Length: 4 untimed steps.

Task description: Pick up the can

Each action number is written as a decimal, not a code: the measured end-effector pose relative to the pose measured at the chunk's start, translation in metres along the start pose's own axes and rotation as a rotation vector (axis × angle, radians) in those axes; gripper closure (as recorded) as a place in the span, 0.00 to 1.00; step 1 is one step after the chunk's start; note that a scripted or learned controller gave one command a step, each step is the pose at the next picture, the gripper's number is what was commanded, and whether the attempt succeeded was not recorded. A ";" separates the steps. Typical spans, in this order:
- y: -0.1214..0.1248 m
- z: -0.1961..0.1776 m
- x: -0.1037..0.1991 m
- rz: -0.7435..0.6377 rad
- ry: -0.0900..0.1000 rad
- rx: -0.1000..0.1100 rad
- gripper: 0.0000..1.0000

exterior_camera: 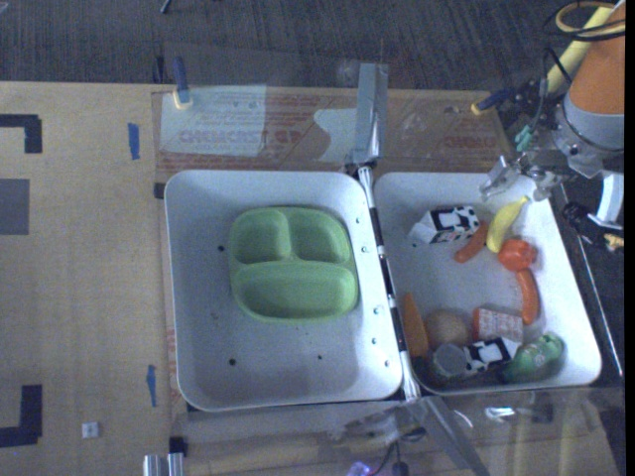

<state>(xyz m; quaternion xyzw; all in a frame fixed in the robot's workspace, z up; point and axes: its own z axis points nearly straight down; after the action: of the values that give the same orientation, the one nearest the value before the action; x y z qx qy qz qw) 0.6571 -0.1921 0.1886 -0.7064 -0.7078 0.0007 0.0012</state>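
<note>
Fingers (496,180) of the gripper (516,184) look spread and empty. The right bin (585,305) stretches away beneath them. Far from them, at its opposite wall, is the grey can (448,359), touching a small carton (488,353). I would come down straight, straddling the can alone.

Two white bins (189,296), one green plate (293,264), one can (448,361).

cardboard sheet (248,127) | faint reddish print, unreadable | no other legible text
</note>
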 end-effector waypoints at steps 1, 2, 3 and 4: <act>-0.008 0.073 0.058 0.032 -0.004 -0.033 0.00; -0.023 0.081 0.050 0.021 -0.001 -0.053 0.00; -0.037 0.082 0.036 0.070 0.002 -0.050 0.00; -0.015 0.083 0.014 0.140 0.004 -0.039 0.00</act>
<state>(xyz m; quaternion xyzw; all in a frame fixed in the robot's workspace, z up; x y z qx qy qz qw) 0.6418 -0.1785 0.1056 -0.7539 -0.6567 -0.0147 -0.0111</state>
